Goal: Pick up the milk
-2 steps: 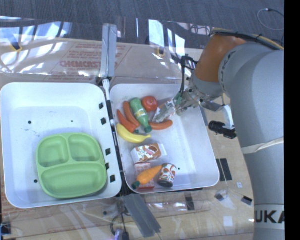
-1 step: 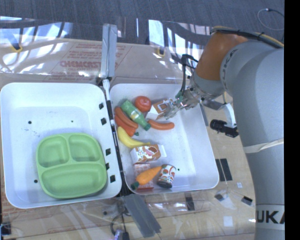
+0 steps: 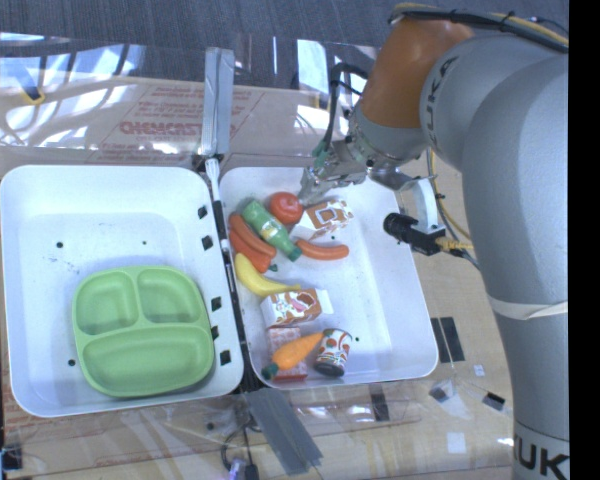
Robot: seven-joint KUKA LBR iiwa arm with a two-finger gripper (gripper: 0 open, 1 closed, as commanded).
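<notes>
The metal two-finger gripper (image 3: 315,180) hung just above the small white and brown milk carton (image 3: 327,217) in the right white bin (image 3: 405,298). I could not tell its state.

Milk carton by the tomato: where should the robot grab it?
Probably from straight above, across the middle of the milk carton. It seems to lie flat on the floor of the right bin. The tomato and orange sausage crowd its left and near sides, so the tool, hovering beside it, should drop clear of them.
</notes>
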